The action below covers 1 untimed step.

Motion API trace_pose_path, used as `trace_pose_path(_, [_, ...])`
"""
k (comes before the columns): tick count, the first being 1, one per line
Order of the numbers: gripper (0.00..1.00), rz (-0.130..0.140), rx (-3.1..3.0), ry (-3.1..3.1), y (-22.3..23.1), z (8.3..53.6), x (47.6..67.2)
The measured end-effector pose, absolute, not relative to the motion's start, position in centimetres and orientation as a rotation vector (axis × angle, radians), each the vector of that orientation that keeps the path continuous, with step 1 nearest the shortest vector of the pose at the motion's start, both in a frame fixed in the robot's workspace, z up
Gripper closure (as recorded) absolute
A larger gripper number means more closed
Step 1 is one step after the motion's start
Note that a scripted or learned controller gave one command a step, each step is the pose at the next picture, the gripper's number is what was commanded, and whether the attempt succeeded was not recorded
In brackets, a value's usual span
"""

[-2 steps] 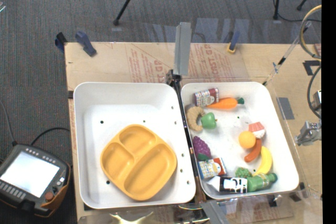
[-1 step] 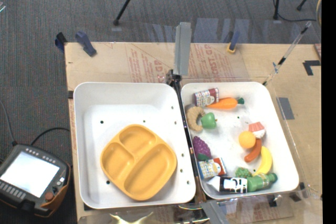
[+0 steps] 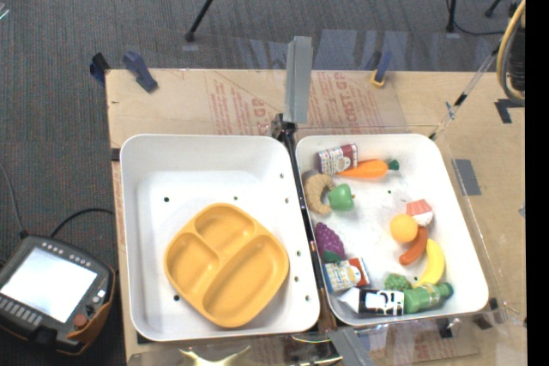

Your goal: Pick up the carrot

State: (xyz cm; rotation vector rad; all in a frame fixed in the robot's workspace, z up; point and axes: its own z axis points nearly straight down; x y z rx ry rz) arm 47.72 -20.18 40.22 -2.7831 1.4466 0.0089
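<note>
Camera view: the orange plastic carrot with a green top lies on its side at the far end of the right shallow white bin, just right of a small red-labelled bottle. A yellow divided plate sits in the left white bin. The pincer's state cannot be told.

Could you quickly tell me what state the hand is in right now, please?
Hand: its state cannot be told from the camera view. The carrot lies in the right bin, with nothing gripping it.
</note>
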Motion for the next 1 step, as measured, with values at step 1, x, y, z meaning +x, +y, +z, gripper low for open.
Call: trace_pose_path(1, [1.00, 0.004, -2.920, 1.146, -20.26, 48.66, 57.40])
